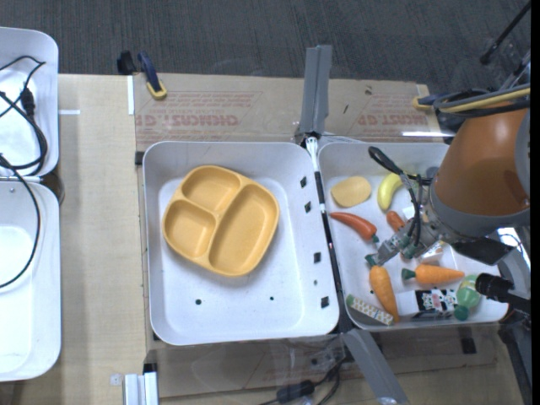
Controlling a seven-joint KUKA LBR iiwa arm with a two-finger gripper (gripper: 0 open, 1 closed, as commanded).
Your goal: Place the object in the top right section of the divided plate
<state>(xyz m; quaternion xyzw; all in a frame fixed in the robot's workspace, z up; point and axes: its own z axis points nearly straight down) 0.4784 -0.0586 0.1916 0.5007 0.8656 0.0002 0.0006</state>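
A yellow divided plate (pixel 221 219) lies in the left bin (pixel 169 302), turned at an angle, with two small sections and one large one, all bare. The right bin (pixel 354 163) holds several toy foods: a pale potato-like piece (pixel 351 191), a yellow banana (pixel 387 191), a red chili (pixel 353 224), and carrots (pixel 382 288) (pixel 437 274). My gripper (pixel 396 247) hangs low over the middle of the right bin, just above the carrots and right of the chili. The arm's orange band (pixel 485 167) rises at the right.
A small black-and-white carton (pixel 434 300) and a green-and-white item (pixel 466 298) lie at the right bin's front right. A long pale block (pixel 373 311) lies along its front edge. A grey post (pixel 316 91) stands behind the divider between the bins. White tubs with cables sit far left.
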